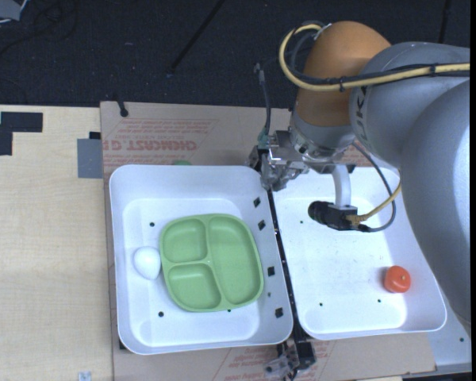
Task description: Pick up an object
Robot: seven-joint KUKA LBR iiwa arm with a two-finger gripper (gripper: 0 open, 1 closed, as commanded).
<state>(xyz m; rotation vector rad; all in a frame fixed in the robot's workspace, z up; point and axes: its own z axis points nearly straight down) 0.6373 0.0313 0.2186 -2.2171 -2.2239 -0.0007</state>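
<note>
The gripper (274, 173) is hanging over the far end of the seam where the two bins are meeting, its metal tip pointing down at the raised rims there. At this slant it cannot be told whether the claw is released or clenched, and it is not seen grasping any object. Above it, the orange band (337, 54) is sitting at the wrist, and the grey arm (428, 133) is reaching in from the right, spreading over the far right corner of the right bin (341, 292).

Three loose things are lying in the bins, all apart from the claw. In the right bin a small orange object (397, 279) is resting near the right wall, towards the near side, well apart from the gripper. In the left bin (120, 236) a green divided plate (210, 262) is lying flat about the middle, its three compartments facing up. A white egg-shaped object (147, 262) is sitting at the plate's left edge, touching it or just beside it.

Both bins are resting on a sheet of brown cardboard (182, 137) with printed lettering, and this is lying on the pale wooden bench (40, 236).
</note>
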